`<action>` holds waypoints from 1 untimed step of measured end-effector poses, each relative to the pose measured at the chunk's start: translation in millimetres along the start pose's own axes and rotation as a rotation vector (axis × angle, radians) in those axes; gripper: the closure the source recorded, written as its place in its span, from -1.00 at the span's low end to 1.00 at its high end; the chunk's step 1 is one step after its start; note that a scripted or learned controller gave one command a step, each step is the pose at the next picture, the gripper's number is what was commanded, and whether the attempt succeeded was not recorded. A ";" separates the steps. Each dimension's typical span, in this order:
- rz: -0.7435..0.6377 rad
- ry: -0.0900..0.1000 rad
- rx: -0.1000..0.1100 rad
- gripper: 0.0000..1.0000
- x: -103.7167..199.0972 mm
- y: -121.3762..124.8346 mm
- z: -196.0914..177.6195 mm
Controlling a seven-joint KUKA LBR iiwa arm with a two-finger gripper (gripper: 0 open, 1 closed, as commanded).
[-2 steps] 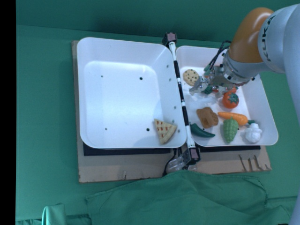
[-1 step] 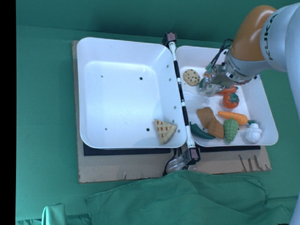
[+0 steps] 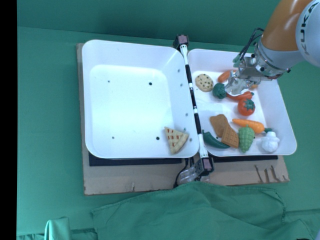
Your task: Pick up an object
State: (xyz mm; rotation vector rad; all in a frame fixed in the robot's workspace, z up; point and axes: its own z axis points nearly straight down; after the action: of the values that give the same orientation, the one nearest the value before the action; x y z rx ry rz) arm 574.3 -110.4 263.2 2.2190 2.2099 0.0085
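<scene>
The gripper (image 3: pixel 239 84) hangs low over the right bin (image 3: pixel 280 109), and whether it is open or closed cannot be told from here. Just below it lies a red chili pepper (image 3: pixel 241 95), long axis running left to right, broccoli (image 3: pixel 219 90) just to its left, tomato (image 3: pixel 246 106) just beneath. The pepper looks the likeliest pick, with a short drop needed.

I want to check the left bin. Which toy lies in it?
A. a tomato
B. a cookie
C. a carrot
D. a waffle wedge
D: the waffle wedge lies alone near the front right corner of the left bin; the other toys are in the right bin.
</scene>
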 end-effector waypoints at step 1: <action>0.000 0.000 0.000 1.00 -9.8 -2.4 -61.5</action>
State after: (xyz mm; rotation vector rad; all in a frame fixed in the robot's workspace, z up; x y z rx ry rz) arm 571.2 -120.0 324.7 2.2183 2.2101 0.0085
